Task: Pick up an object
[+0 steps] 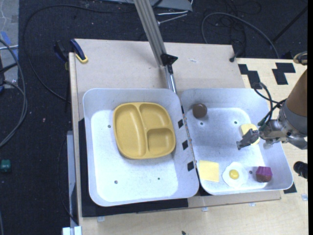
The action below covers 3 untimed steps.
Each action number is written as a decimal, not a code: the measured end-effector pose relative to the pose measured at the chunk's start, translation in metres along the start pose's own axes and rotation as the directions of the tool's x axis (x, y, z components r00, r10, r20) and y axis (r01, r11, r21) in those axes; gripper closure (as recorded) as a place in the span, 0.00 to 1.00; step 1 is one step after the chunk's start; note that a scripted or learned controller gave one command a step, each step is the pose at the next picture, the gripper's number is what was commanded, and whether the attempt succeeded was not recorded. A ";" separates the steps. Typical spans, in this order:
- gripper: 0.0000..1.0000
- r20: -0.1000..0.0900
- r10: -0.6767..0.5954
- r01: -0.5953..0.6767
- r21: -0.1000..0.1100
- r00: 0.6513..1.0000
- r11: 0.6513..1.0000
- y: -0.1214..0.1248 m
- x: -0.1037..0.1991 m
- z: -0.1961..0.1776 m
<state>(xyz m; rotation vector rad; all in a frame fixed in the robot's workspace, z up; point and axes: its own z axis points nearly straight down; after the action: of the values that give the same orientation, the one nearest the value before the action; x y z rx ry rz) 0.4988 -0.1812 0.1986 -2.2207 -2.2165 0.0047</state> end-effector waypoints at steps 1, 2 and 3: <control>0.00 -0.001 -0.001 0.001 0.000 1.000 1.000 -0.001 -0.001 0.043; 0.00 -0.001 -0.002 0.002 -0.001 1.000 1.000 0.003 0.006 0.090; 1.00 0.001 0.000 0.000 -0.005 1.000 1.000 0.004 0.005 0.077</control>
<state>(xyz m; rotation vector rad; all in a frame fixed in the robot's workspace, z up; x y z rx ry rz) 0.5023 -0.1757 0.1219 -2.2238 -2.2200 -0.0001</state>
